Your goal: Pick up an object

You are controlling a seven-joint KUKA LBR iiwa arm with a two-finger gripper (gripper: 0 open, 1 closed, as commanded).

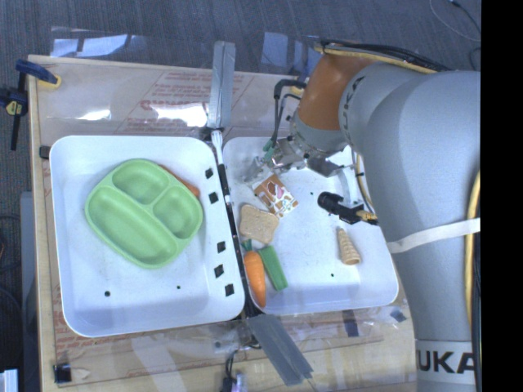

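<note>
We cannot tell the state of the gripper, low at the far side of the right bin. Just near it lies a small packet; we judge it light, thin and slippery, best pinched across its edges.

Showing a bulky grey arm, wearing an orange band, black cables trailing, white "UKA" lettering.

Robotics lab: KUKA arm at taped wooden bench, two white bins, blue clamps, loose cables, grey carpet.
</note>
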